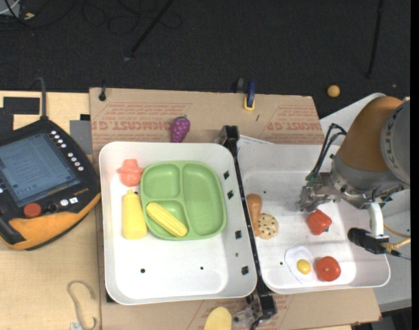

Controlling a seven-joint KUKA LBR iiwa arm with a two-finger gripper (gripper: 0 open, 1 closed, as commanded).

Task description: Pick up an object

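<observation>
Nearest the camera, a yellow lemon-like fruit (218,317) lies on the surface outside both bins, below and well to the left of the claw (312,199). Inside the right bin (278,284), close to its near rim, a fried egg (299,262) touches a red tomato (327,268); both sit below the claw and crowd that near corner. Just below and right of the claw a red pepper-like piece (319,221) lies beside the fingers, not visibly between them, and whether the claw is open or closed cannot be told from this slant. To the claw's left a cookie (266,226) and an orange-brown carrot-like piece (253,203) lie by the wall between the bins, with bare white floor between them and the claw. The arm (371,150) covers the bin's right side, and its far half behind the claw looks open. In the left bin (168,280), well left of the claw, a green divided plate (195,198) holds a corn cob (167,218), with a yellow bottle (133,215) and a pink toy (129,172) along its left edge; the near strip of that bin is bare. Farther off, a purple grape bunch (180,128) rests on cardboard (278,119) beyond the left bin, a teach pendant (37,177) sits at the far left, and a small orange ball (333,91) lies up beyond the claw.
</observation>
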